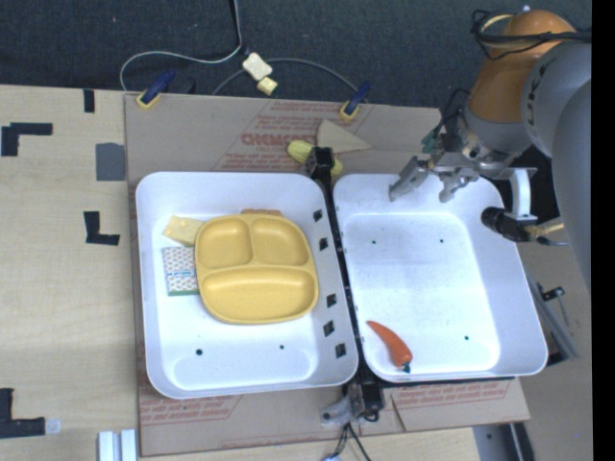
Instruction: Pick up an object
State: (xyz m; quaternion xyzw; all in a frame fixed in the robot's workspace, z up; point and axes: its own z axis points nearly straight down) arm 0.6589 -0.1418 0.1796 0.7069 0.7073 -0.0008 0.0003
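Note:
A small red-orange pepper (pixel 390 343) lies near the front left corner of the right bin (pixel 509 286). A yellow divided plate (pixel 257 267) rests in the left bin (pixel 159 344), partly covering a pale yellow piece (pixel 180 228) and a small patterned card (pixel 179 269) at its left. My gripper (pixel 425 183) hangs over the back edge of the right bin, fingers spread apart and open, with nothing between them. It is far from the pepper and well to the right of the plate.
The bins sit on a cardboard sheet (pixel 231 128) held by blue clamps (pixel 154 89). A black divider clip (pixel 323 164) and a yellow item (pixel 301 149) lie at the back between the bins. A cable with a white connector (pixel 257 68) runs behind.

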